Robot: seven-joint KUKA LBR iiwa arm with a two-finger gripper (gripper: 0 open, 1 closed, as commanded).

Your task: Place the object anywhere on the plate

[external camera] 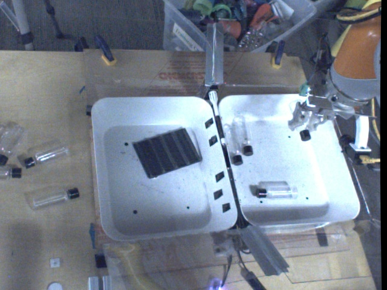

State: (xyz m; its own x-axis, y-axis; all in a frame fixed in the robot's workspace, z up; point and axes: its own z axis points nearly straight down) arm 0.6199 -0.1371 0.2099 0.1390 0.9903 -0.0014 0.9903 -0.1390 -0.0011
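Vial [276, 191] lying crosswise, cap leftward, end effector [304, 121] pinching another vial [300, 124], plate [167, 152] apart

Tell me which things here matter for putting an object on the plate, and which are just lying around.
For the job:
dark plate in the left bin
clear vials and in the right bin
tool

Lying about:
spare vials on the bench
tub of clutter behind

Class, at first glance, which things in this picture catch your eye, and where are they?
A dark ribbed plate lies in the left bin. Clear vials with black caps lie in the right bin, with the claw over its far right corner. A tub of colourful toys stands behind the bench.
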